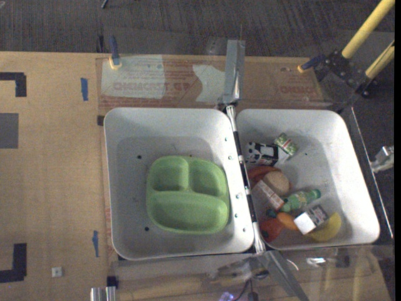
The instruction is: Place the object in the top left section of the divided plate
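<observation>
Just outside the right rim of the right bin (327, 130) sits a small pale grey piece (382, 158), glossy and rounded, cut off at the edge. Whether it belongs to the arm is unclear.

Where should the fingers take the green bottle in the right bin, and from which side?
Probably from above, across the middle of the green bottle. It lies on its side on top of the pile, body exposed, so the fingers could close across its narrow width. The banana and a small carton crowd its lower side.

Bench (50, 187) (tan, taped) bears two white bins (122, 168) side by side.
</observation>
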`<state>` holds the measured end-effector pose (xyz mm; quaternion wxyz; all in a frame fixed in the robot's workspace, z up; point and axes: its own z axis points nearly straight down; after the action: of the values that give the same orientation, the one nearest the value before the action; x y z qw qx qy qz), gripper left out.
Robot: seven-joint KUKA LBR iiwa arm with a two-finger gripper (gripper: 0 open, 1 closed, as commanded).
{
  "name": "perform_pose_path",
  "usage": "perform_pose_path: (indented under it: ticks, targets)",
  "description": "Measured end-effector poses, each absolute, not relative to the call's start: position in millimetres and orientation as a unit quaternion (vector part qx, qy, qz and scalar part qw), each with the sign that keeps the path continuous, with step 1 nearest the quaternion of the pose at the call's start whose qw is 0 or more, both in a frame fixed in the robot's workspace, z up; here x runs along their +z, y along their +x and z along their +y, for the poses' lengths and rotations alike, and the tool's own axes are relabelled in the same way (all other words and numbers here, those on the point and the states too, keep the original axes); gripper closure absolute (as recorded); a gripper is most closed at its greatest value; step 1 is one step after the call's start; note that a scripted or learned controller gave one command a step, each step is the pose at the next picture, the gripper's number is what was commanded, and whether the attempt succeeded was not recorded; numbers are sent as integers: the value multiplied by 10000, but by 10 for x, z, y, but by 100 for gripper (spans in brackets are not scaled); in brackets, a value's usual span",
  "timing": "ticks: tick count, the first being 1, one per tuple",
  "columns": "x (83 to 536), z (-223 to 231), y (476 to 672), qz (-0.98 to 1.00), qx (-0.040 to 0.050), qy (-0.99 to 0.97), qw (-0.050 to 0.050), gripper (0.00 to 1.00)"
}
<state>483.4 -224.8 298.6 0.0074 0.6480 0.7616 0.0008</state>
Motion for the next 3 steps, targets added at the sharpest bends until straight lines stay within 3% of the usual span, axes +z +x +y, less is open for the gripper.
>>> perform_pose_path:
  ticks: [3]
  targets:
    - [3305, -2270, 4868, 7623, 14, 6470, 158, 100]
